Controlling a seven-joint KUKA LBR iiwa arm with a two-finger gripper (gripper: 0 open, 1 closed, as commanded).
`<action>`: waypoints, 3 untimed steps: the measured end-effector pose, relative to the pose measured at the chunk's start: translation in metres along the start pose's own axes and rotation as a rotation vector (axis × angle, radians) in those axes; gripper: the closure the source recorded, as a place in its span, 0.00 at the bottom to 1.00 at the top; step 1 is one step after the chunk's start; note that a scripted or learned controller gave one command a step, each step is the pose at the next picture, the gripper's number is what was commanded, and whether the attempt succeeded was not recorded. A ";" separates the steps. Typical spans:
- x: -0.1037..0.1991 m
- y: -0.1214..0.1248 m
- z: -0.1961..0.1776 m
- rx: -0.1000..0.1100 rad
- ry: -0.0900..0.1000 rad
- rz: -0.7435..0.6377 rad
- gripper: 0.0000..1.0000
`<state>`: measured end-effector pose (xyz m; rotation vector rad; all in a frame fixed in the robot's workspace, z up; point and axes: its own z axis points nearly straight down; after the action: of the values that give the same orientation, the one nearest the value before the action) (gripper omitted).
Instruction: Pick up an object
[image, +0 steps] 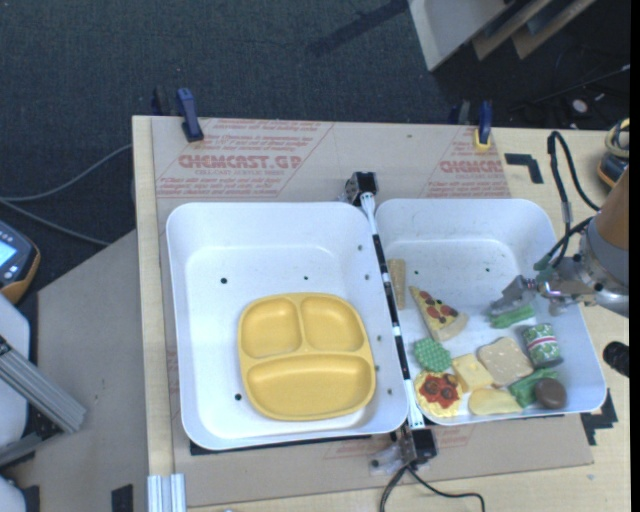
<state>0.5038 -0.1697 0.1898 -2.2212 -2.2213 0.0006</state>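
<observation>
Left to right, you've got a left bin (200, 250) w/ a yellow divided plate (305, 355), then a right bin (470, 215) w/ toy food: pizza slice (438, 312), green waffle piece (432, 353), bread slice (505, 360), small can (541, 343). At far right the gripper (520, 295) hangs low over a green piece (513, 316); can't tell how far open it is or if it has hold of anything. The toys look light, stiff, prob. smooth plastic, so you'd best pinch the green piece across its narrow sides.

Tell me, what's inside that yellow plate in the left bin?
Nothing shows in the yellow plate: its three compartments look bare. It hides the left bin floor beneath it, so anything underneath cannot be seen.
</observation>
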 end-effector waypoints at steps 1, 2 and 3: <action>-0.044 0.035 0.101 0.005 0.001 0.002 0.00; -0.042 0.036 0.085 -0.003 -0.001 0.001 1.00; -0.042 0.035 0.086 -0.002 -0.001 0.001 0.00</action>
<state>0.5392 -0.2120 0.1040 -2.2234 -2.2216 -0.0012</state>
